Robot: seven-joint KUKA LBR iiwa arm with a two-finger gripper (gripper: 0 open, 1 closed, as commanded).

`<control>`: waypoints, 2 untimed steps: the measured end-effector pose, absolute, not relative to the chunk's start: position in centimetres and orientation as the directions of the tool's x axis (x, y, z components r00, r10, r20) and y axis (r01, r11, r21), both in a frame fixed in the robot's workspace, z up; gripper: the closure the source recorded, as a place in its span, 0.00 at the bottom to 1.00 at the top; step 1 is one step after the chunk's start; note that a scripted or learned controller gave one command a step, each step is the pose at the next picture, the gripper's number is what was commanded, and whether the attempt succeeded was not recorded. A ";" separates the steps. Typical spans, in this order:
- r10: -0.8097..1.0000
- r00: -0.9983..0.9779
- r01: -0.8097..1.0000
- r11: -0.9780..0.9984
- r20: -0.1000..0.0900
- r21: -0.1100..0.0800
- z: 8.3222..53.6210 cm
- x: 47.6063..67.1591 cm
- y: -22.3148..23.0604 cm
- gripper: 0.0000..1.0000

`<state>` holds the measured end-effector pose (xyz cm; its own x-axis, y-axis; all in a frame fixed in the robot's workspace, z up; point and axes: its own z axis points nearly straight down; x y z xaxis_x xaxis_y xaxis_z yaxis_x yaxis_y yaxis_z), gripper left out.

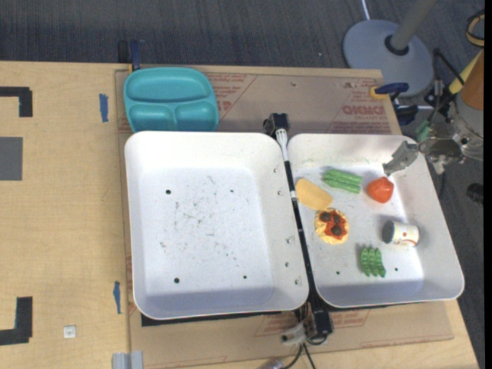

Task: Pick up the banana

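The banana point(313, 194) looks like a short yellow piece lying at the left side of the right bin point(438, 283), close to the divider between the bins. My gripper point(400, 158) hangs over the bin's upper right corner, just above and to the right of a red tomato point(380, 190). It is well to the right of the banana and apart from it. Nothing shows in its grasp.
The right bin also holds a green pod point(342, 180), a small pizza-like toy point(332, 225), a white and dark cylinder point(401, 233) and a green piece point(372, 260). The left bin point(134, 206) adjoins it. A teal divided tray point(171, 98) sits behind.
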<state>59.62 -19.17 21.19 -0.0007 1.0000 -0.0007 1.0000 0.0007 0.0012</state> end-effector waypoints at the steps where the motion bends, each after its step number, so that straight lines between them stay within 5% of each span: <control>1: 0.955 -0.298 0.955 0.298 0.001 0.000 8.5 54.8 -15.5 0.00; 2: 0.988 -0.157 0.988 0.157 0.002 -0.002 11.5 47.9 -10.4 0.00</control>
<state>47.90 -10.40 11.50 -0.1573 0.9875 0.0021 0.9875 0.1573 -0.0019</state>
